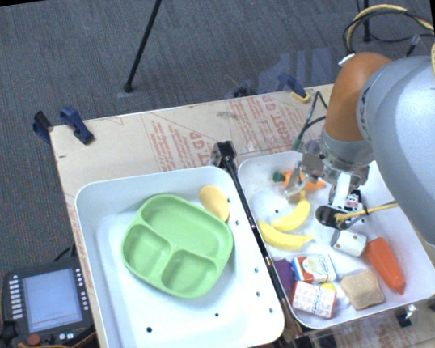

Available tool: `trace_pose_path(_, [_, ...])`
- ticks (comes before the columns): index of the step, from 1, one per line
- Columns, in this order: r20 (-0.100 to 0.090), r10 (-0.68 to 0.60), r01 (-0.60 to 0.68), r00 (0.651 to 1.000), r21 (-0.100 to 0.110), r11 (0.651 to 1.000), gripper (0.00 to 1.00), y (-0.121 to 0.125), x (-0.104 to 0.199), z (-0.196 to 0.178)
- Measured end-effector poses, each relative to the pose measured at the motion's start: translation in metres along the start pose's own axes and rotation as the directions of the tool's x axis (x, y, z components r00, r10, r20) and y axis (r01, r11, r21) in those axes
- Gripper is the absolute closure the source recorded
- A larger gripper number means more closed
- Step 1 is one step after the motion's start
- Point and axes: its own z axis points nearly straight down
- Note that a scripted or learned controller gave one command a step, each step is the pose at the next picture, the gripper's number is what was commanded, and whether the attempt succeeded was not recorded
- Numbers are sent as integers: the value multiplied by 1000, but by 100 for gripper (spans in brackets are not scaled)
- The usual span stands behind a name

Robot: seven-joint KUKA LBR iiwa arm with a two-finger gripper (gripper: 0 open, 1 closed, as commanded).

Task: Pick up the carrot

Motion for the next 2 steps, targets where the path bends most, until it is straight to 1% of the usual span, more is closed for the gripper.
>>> trace_pose_path(1, [-6,191,-191,982,-7,982,0,5,-4,-2])
trace_pose_path(2, [-7,559,-559,829,-1,829,0,-37,-34,-1])
